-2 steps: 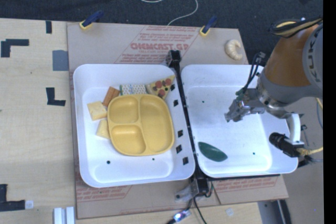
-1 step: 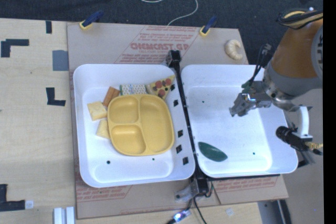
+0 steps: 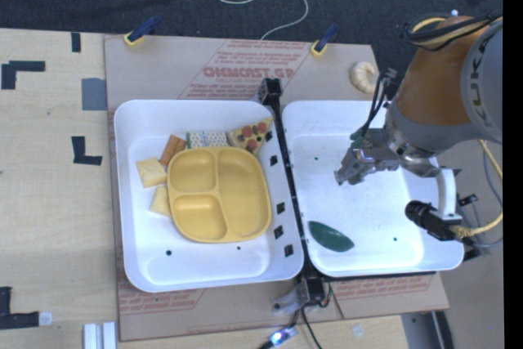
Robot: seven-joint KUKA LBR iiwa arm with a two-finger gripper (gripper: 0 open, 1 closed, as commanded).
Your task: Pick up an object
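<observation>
Arm: my gripper (image 3: pixel 347 173) hovered over the right bin (image 3: pixel 384 256), finger state impossible to tell | Target: green object (image 3: pixel 330 237) lay near that bin's front-left corner, apart from the gripper | Left bin (image 3: pixel 135 176): yellow divided plate (image 3: pixel 219 194) crowded other pieces.

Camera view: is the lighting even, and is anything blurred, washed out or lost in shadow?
Camera view: lighting is soft and fairly even; the white bins look bright but keep their edges. The yellow divided plate and the dark green object are reasonably sharp. The gripper is soft and dark against the right bin, so its details are hard to read. The dark carpet along the top shows little texture.
</observation>
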